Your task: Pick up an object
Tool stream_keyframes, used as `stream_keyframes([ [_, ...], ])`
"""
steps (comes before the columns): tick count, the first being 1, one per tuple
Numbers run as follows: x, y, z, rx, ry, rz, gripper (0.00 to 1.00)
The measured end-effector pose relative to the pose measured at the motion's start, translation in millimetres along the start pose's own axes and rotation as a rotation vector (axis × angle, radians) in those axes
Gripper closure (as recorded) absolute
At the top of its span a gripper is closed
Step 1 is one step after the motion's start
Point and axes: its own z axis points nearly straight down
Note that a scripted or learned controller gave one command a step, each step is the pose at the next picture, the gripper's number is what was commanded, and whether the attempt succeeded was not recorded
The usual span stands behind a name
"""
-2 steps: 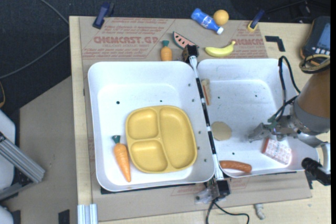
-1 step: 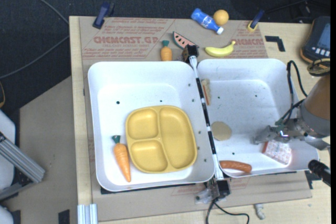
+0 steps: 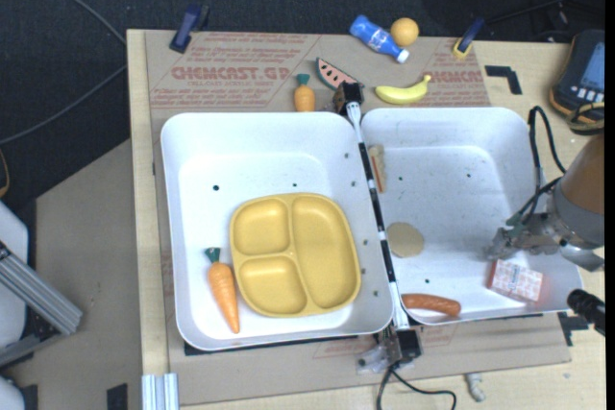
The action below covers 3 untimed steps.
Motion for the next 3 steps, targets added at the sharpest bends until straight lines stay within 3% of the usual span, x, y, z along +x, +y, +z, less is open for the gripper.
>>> stream_keyframes([
  [1,0.1,-0.2,0.3,0.001,0.0,0.0,0.0],
  [2,0.2,0.1,-9.5,-0.001,-0.001,0.001,1.0],
  [3,0.3,0.1,-9.4,-0.001,0.0,0.001,0.0],
])
